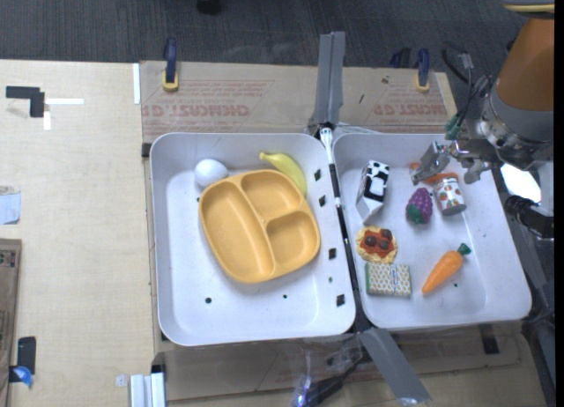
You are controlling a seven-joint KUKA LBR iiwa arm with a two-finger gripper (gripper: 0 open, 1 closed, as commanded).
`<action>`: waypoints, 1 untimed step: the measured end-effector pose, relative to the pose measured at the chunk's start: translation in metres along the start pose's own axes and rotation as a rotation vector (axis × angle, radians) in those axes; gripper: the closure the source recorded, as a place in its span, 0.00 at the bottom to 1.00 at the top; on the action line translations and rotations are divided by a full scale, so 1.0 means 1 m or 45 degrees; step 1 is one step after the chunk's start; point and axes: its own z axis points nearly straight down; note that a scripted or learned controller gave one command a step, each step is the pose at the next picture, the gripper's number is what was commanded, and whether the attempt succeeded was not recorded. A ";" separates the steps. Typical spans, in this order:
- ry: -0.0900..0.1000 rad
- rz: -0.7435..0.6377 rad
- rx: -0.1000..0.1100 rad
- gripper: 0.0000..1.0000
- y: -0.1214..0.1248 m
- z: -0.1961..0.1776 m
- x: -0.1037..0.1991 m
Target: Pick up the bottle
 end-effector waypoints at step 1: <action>0.000 0.050 0.000 0.00 0.005 0.088 -0.024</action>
